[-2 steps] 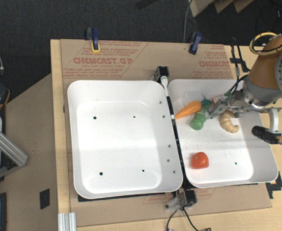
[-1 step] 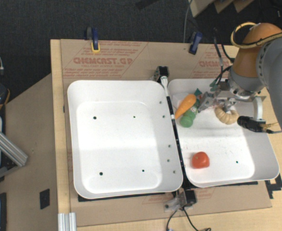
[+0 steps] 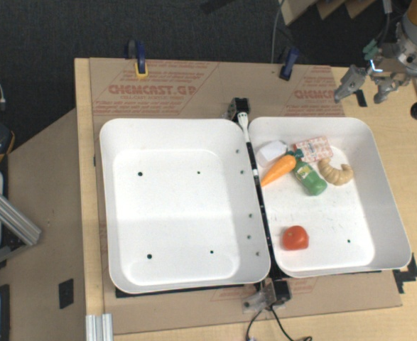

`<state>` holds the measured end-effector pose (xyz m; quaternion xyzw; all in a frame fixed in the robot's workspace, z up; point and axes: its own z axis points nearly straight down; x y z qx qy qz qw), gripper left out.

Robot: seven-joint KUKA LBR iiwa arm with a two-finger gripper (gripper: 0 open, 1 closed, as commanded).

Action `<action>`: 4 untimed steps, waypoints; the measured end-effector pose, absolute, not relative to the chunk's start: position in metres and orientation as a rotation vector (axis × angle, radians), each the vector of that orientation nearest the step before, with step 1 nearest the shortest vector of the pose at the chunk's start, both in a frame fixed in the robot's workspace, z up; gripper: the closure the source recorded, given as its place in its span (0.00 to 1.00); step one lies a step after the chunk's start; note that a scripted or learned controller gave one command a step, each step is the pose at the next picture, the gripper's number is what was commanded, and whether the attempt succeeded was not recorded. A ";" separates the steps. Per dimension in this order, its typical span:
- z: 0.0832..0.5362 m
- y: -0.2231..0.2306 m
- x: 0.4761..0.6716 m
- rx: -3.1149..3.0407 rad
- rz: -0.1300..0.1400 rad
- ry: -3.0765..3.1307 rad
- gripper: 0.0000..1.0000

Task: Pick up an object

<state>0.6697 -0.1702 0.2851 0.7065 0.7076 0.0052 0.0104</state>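
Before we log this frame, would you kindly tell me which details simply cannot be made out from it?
- Arm: cut off by the camera view's right edge; the hand hangs beyond the right bin's far corner.
- Pink packet: its print is too small to read.
- White item: pale against the bin, too small to identify.
- Croissant-shaped item: too small to tell what it is made of.

A robotics lab: two white bins (image 3: 182, 135) clamped to a cardboard-covered counter (image 3: 208, 84), with loose cables (image 3: 283, 9) and aluminium framing (image 3: 9, 215).
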 end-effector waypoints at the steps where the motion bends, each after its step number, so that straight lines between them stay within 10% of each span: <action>1: 0.183 -0.156 0.594 2.233 -0.010 2.227 0.00; 2: 0.079 -0.111 0.594 2.221 -0.004 2.227 0.00; 3: 0.095 -0.114 0.596 2.220 0.001 2.219 1.00; 4: 0.214 -0.108 0.664 2.206 0.015 2.215 1.00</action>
